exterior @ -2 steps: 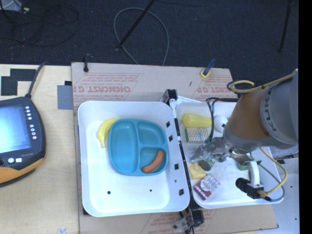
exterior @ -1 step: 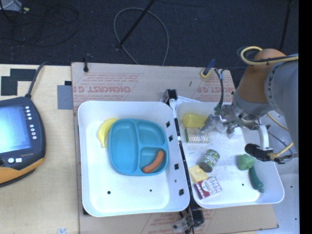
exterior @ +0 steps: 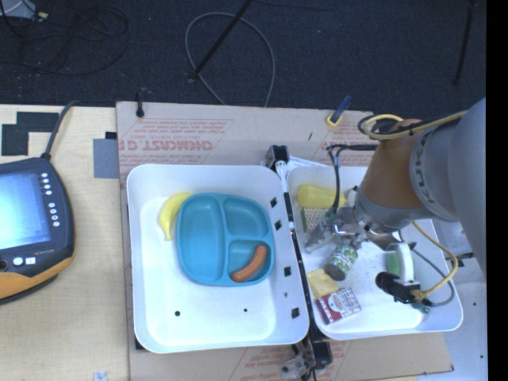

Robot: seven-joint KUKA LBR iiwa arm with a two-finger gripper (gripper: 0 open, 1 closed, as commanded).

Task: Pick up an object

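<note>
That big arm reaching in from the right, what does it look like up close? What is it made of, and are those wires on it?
The thick rounded grey arm has a wide orange band above the wrist. Yellow and black cables loop over its top, and more trail below. Its metal two-finger gripper is a small silvery cluster of parts.

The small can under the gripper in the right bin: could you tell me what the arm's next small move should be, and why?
Probably a short straight descent. The gripper sits just above the small can, which lies tilted in the right bin between the yellow block and a green-and-white thing. Nothing shows the can gripped yet.
</note>
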